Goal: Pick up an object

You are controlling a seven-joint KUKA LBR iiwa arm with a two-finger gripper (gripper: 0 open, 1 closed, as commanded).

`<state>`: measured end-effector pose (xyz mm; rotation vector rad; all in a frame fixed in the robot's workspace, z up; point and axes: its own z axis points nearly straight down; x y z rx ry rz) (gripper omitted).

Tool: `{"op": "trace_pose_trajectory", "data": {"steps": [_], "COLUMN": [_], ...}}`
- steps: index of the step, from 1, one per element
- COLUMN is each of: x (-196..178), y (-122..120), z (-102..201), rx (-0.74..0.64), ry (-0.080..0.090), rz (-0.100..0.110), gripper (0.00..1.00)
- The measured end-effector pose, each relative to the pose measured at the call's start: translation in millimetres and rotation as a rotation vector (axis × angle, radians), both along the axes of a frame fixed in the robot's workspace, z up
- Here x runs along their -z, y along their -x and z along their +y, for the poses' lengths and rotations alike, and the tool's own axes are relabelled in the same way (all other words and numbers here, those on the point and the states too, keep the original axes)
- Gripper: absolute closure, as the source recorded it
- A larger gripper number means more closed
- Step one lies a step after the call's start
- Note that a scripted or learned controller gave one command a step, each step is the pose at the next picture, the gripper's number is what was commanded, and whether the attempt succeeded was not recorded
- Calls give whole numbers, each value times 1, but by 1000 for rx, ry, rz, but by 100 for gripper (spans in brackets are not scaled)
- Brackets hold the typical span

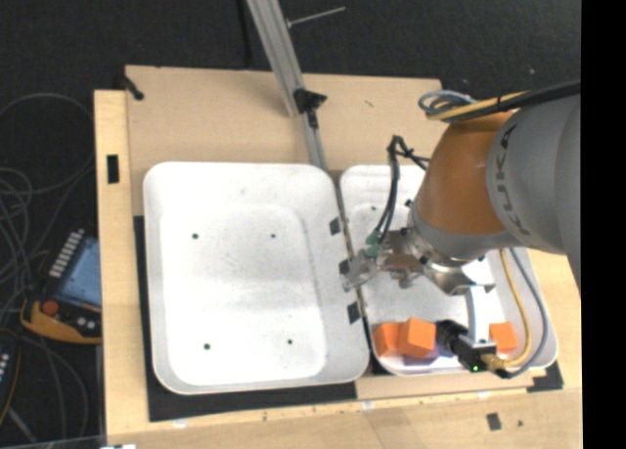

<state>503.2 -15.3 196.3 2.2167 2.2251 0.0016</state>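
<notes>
The arm reaches in from the right and hangs over the right bin (364,186), covering most of it. My gripper (383,263) sits low near that bin's left wall, about the middle of its length. An orange block (404,337) lies in the bin's near left part, just below the gripper and apart from it. A second orange piece (503,336) lies near the bin's near right corner. A small purple edge (423,360) peeks out beneath the orange block. Whatever lies under the wrist is hidden.
The left bin (166,242) stands beside the right one, their walls touching. A grey metal rail (279,36) slants in from the top to the gap between the bins. Cables and a handheld pendant (68,291) lie off the bench at the left.
</notes>
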Motion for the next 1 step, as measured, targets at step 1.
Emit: {"op": "trace_pose_trajectory", "data": {"steps": [1], "x": [-39], "y": [18], "z": [-1], "rx": [-1], "ry": [0], "rz": [-4], "gripper": [0]}}
